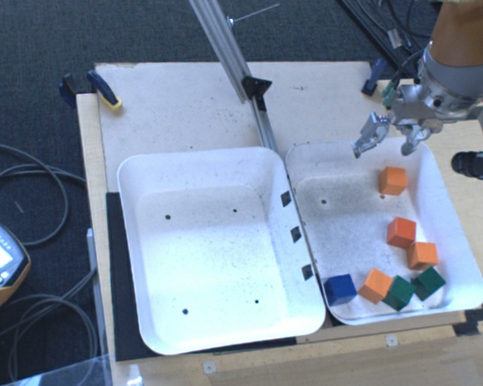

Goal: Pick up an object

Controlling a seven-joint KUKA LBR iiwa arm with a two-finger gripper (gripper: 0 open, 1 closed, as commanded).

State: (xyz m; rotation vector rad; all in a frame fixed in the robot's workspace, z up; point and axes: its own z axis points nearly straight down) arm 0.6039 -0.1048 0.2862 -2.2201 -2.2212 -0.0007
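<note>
My arm (456, 38) in from 2 o'clock, wrist angled down — pincer (393, 137) spread, nothing betw fingers, above rt bin (457, 229) far end. Nearest orange cube (392, 180) at 6 o'clock — apart.

Seven small blocks lie in the right-hand bin (445, 214), at the right of the frame. One orange block (393, 180) sits alone upper right; two more orange blocks (401, 232) (422, 254) lie below it. Along the lower edge sit a blue block (341, 288), an orange block (375, 286) and two green blocks (397, 292) (429, 281).
</note>
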